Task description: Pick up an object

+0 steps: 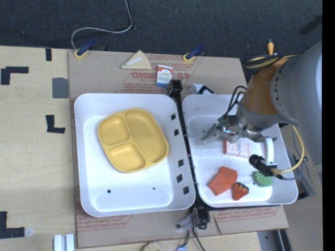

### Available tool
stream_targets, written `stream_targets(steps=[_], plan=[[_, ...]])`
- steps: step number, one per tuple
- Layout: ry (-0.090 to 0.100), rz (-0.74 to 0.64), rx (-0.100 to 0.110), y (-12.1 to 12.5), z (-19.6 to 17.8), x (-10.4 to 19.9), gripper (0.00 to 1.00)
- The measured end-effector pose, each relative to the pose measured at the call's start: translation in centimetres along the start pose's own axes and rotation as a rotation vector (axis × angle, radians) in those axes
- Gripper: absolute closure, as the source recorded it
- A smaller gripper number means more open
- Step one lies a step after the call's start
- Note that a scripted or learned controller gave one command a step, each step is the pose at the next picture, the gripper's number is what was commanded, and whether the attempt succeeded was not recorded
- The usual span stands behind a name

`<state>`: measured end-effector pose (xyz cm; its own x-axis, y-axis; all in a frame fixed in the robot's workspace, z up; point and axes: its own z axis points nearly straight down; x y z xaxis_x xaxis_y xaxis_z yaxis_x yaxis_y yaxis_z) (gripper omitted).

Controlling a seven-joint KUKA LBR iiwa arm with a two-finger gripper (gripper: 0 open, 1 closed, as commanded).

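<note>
Honestly, you cannot tell from this angle whether the gripper (226,131) is open or closed: the grey arm (293,88) with its orange band covers most of it, and what pokes out is a small metal tangle low over the right bin (209,106). Just near of it lies a red-and-white packet (236,149), its far edge hidden under the wrist. Nearer you sit an orange block (223,180), touching a strawberry (239,191), and a green piece (263,179) partly behind a black cable.

You have both bins on a brown cardboard sheet (104,69) over a pale wood bench, with dark carpet beyond. Most of the left bin (131,197) is taken by a yellow divided plate (132,139).

Your open floor in the right bin is its left strip, beside the divider.
</note>
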<state>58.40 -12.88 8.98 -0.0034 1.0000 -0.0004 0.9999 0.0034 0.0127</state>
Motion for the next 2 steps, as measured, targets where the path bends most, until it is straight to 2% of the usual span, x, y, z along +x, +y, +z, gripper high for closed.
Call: stream_targets(steps=[1,2], plan=[[-0.007,0.001,-0.004,0.05,-1.04,-0.24,1.00],[-0.005,0.000,-0.002,0.03,-1.93,-0.15,1.00]])
